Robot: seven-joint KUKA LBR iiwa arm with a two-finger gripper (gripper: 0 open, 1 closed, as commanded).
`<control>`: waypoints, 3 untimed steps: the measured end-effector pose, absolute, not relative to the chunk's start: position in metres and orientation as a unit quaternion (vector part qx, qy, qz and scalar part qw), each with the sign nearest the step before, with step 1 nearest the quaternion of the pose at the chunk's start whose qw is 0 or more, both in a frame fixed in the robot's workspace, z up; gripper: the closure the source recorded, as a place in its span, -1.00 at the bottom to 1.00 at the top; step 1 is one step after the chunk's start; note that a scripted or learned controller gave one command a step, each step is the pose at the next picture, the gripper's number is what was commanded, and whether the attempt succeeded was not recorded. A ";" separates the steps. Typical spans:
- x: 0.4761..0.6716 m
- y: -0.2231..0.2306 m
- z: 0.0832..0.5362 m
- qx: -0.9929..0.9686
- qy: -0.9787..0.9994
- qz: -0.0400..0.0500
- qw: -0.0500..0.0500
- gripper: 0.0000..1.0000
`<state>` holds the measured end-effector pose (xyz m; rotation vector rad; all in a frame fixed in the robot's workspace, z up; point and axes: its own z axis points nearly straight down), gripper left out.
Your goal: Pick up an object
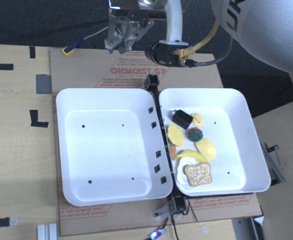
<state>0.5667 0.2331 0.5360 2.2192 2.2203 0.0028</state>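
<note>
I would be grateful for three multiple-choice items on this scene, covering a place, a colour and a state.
1. Which bin holds the toy food? A left B right C both
2. What colour is the block by the divider? A red B black C blue
3. Where is the gripper? A above the bench behind the bins B inside the right bin C resting in the left bin

Answers: 1 B, the pieces cluster in the right bin. 2 B, it looks black. 3 A, it hangs over cardboard beyond both bins.
</note>
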 end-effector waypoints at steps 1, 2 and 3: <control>0.538 0.233 0.535 0.706 0.708 -0.001 -0.001 1.00; 0.506 0.233 0.535 0.706 0.708 -0.002 -0.001 1.00; 0.483 0.233 0.535 0.706 0.708 -0.001 0.000 1.00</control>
